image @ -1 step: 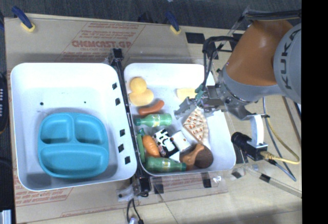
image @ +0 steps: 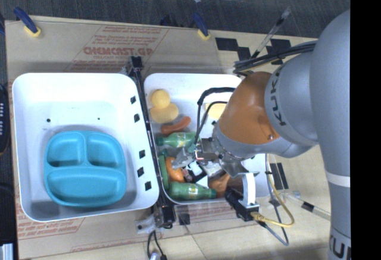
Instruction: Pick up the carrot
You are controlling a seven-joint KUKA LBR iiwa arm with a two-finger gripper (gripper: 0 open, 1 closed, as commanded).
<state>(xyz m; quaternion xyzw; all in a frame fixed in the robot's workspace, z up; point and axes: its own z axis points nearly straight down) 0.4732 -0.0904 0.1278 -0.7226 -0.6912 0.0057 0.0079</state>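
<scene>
Just to the left of the hand [image: 199, 160] and touching it, the carrot [image: 174, 170] lies in the right bin [image: 178, 81] among green bottles [image: 189, 191], its long axis running away from the hand. Whether the hand is open or holding anything cannot be told.

even, fairly bright overhead light. the two shallow white plastic bins [image: 77, 83] look slightly washed out, with soft shadows inside their walls. the picture is a little grainy and soft; the dark floor beyond the bench's far edge stays dim.
</scene>
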